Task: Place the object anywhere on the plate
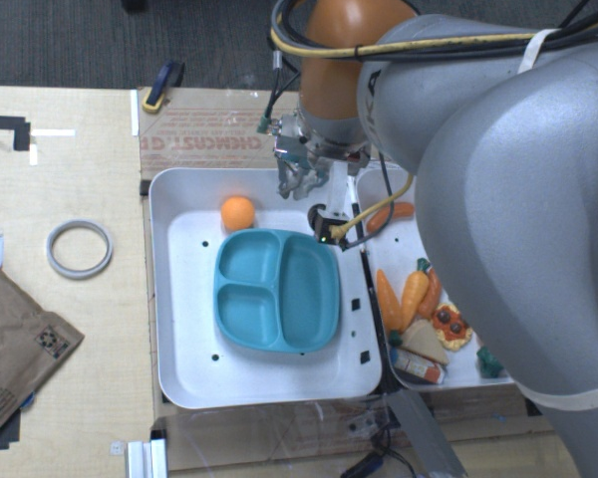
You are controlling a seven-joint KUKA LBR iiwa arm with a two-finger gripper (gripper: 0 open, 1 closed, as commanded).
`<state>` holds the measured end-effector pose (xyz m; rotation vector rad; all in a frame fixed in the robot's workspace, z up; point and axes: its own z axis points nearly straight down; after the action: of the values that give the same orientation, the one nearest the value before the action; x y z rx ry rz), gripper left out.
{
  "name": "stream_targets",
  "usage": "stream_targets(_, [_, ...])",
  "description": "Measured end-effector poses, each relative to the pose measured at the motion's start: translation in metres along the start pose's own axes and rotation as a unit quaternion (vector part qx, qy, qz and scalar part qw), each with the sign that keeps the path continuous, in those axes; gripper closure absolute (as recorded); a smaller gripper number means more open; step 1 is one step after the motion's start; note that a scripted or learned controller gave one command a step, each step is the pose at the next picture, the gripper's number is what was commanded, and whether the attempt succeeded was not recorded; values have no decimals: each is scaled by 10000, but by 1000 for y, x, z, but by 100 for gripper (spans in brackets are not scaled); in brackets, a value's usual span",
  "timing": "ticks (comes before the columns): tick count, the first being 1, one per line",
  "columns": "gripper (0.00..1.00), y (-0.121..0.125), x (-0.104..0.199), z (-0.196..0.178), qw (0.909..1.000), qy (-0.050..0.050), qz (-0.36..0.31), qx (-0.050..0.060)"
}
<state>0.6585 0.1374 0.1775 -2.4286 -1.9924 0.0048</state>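
Note:
A teal plate with three compartments lies in the middle of the left white bin. An orange ball rests on the bin floor just beyond the plate's far left corner, apart from its rim. My gripper hangs over the far edge of the left bin, to the right of the ball and a little beyond the plate. Nothing shows between its fingers.
The right bin holds toy food: carrots, a pizza slice, a sandwich piece and a sausage. A tape ring, a brown box and a blue tool lie on the bench at left.

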Motion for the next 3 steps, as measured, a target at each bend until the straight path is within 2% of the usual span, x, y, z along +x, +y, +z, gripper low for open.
stream_targets(1, [100,-70,-42,27,9999,-3,173,10])
stream_targets(2, [100,-8,0,17,9965,-3,837,-1])
stream_targets(3, [100,-81,-67,-13,9998,0,211,7])
